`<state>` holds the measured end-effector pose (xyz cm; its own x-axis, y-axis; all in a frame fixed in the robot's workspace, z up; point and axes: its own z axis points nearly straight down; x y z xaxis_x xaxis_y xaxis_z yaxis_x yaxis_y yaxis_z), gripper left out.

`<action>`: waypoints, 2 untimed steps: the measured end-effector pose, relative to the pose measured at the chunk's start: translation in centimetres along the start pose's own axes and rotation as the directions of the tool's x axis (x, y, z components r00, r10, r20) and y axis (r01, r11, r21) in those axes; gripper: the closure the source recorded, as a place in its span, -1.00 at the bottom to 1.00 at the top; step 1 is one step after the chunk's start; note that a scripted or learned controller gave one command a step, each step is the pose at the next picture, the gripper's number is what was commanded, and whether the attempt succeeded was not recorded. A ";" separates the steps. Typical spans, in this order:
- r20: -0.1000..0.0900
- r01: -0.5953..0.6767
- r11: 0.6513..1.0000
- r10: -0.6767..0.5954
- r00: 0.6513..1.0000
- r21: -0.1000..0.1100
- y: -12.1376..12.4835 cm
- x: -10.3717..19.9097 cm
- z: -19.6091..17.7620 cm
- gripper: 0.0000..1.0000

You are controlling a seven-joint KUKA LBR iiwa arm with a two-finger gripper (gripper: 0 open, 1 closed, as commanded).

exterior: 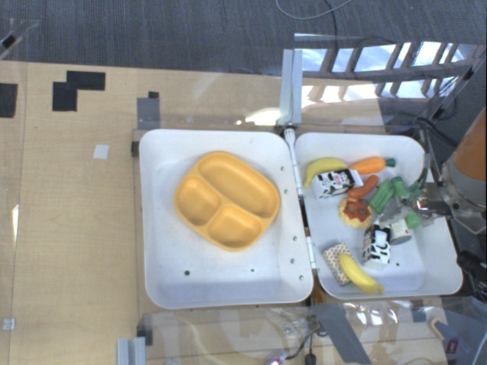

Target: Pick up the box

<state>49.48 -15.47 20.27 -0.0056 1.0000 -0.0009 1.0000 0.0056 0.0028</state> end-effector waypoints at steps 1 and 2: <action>0.001 0.054 0.999 -0.054 0.999 -0.005 -0.5 2.4 10.4 -1.00; 0.000 0.160 0.987 -0.160 0.987 -0.003 1.3 5.5 5.7 -1.00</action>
<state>50.76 -9.93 14.58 -0.1654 0.9862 -0.0014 0.9862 0.1654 0.0061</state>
